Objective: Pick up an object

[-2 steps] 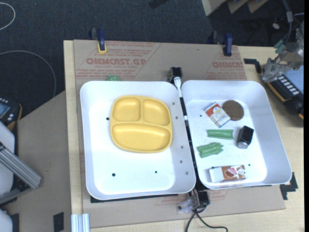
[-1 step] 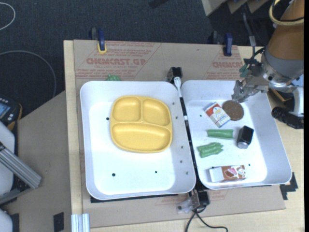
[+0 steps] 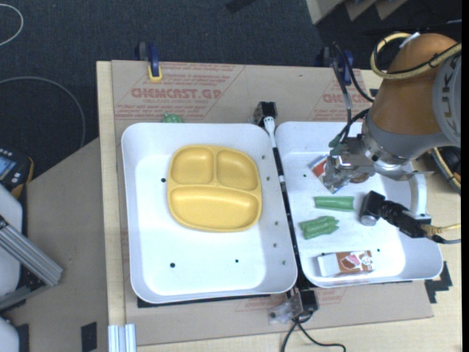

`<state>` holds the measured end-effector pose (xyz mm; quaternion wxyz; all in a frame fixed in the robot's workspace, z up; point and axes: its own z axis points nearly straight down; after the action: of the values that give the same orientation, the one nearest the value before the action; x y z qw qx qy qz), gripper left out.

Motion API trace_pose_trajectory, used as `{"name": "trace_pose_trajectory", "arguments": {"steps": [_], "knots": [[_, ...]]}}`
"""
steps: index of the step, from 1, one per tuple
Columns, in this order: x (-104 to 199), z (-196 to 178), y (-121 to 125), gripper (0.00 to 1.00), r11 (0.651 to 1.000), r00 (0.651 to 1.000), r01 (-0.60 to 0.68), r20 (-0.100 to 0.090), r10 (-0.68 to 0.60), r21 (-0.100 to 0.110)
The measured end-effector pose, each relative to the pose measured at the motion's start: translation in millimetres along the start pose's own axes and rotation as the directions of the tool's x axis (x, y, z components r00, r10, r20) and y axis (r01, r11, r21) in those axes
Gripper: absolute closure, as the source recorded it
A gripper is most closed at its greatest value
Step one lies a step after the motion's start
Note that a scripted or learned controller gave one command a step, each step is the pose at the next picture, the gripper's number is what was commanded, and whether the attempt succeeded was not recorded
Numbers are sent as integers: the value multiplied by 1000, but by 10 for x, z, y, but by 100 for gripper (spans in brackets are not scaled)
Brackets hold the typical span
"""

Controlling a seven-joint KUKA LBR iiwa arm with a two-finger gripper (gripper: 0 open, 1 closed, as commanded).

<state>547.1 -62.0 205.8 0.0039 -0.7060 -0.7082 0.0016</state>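
Observation:
My gripper (image 3: 338,177) hangs low over the upper part of the right bin (image 3: 418,264), under the grey and orange wrist. A small red object (image 3: 318,169) lies just to the gripper's left, partly hidden by it; whether they touch cannot be made out. Below the gripper lies a slim green piece (image 3: 335,203), and lower left of that a chunkier green toy vegetable (image 3: 319,227). A flat brown and white packet (image 3: 346,262) rests near the bin's front edge.
The left bin (image 3: 146,255) holds a yellow divided plate (image 3: 215,188). A black fitting with cables (image 3: 388,213) sticks out from the arm over the right bin. A ridge (image 3: 282,196) separates the two bins.

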Motion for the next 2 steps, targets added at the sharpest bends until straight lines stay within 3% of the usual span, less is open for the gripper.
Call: {"name": "trace_pose_trajectory", "arguments": {"steps": [1, 2], "knots": [[652, 48, -347, 100, 1000, 1000, 1, 0, -1, -2], [469, -1019, -459, 100, 1000, 1000, -3, 4, 3, -19]]}}
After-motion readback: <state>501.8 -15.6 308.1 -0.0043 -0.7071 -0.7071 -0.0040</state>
